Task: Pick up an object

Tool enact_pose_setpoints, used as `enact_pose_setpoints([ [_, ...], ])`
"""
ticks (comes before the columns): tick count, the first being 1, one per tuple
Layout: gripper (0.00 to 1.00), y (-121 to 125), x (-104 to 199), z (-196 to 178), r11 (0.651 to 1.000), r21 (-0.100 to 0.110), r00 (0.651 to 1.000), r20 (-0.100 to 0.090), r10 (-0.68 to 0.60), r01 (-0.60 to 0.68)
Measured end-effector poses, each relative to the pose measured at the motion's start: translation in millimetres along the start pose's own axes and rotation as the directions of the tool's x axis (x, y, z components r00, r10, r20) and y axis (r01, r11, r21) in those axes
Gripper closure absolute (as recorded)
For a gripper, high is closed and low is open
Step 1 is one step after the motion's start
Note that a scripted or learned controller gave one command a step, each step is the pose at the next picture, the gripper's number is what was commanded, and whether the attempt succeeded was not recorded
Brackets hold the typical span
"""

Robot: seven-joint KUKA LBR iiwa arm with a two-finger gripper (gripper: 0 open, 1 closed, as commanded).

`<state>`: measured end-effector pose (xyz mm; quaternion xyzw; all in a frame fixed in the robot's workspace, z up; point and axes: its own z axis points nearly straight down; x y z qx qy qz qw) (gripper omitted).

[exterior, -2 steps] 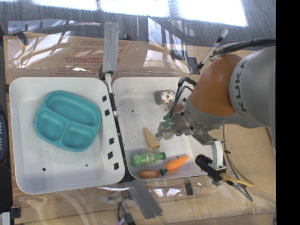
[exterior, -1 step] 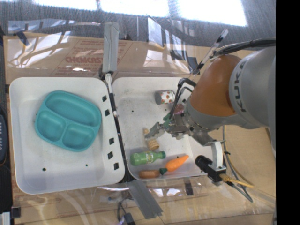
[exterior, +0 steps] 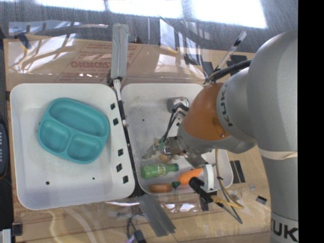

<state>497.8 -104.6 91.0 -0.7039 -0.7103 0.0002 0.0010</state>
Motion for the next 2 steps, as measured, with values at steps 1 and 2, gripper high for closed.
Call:
enact_pose_setpoints([
  [1, 1.0, -0.5, -1.1, -8.2, 1.0, 0.004, 1.0, 0.001, -0.005, 0.005],
  [2, 1.0, 77.4, 60.3, -102.1, 1.0, -0.003, 1.0, -0.001, -0.002, 0.002],
])
